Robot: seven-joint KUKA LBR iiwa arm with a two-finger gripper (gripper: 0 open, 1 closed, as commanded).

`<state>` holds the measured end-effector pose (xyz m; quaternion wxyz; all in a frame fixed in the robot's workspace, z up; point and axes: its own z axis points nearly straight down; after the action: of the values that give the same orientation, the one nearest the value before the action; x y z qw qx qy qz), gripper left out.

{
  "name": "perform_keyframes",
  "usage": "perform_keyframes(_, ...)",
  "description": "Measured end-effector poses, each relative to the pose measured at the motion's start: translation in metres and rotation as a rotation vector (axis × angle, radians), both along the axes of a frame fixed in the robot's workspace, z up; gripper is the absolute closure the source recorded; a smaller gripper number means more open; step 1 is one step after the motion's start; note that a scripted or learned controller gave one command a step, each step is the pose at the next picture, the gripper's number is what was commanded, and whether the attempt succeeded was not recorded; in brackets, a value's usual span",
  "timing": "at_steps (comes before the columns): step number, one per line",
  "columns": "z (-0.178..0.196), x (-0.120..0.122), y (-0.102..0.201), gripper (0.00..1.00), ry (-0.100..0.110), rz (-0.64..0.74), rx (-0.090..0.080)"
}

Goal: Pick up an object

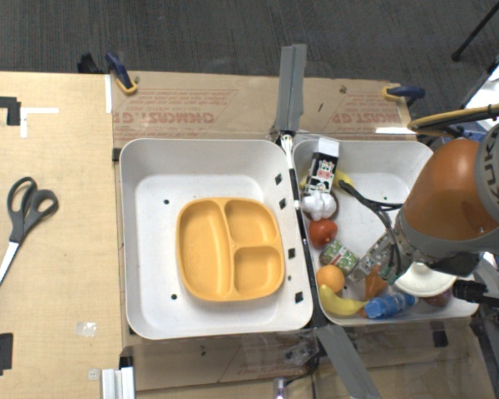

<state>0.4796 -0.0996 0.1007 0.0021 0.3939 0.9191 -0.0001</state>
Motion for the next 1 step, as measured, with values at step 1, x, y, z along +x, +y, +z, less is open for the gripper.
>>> perform_keyframes(1, 0.1822, -0.0006, -0.0564, 1.00, 0.002, -0.033, 0.000)
